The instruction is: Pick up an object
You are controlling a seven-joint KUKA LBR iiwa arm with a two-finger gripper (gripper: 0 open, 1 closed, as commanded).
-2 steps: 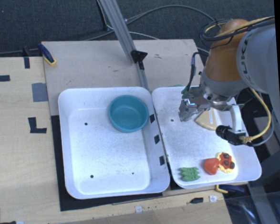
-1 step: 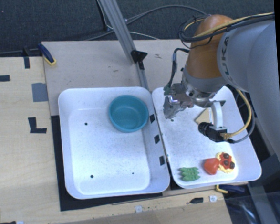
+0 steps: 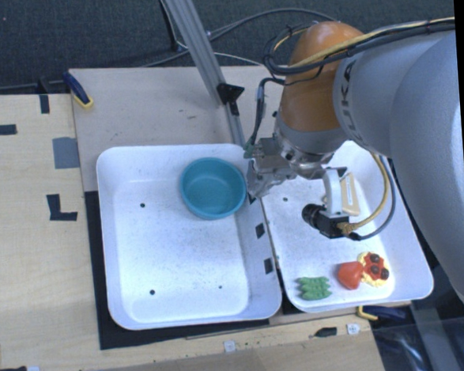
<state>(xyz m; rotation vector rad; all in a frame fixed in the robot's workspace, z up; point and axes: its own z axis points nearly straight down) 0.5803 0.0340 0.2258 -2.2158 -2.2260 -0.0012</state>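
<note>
1. Bowl [image 3: 212,188]: blue, upright, top right corner of left bin [image 3: 132,227], near the divide.
2. Gripper [image 3: 257,179]: low at the bowl's right rim; grip state cannot be told.
3. Step: approach, judged. Next: seat on rim, close, lift.
4. Right bin [image 3: 404,272]: green toy [image 3: 314,288], red-yellow toy [image 3: 363,271].

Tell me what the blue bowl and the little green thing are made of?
Blue bowl: probably plastic; it is one even colour with a smooth, slightly shiny rim. Little green thing: looks like a plastic or rubber toy, bumpy and matte, but it is too small to be sure.
</note>
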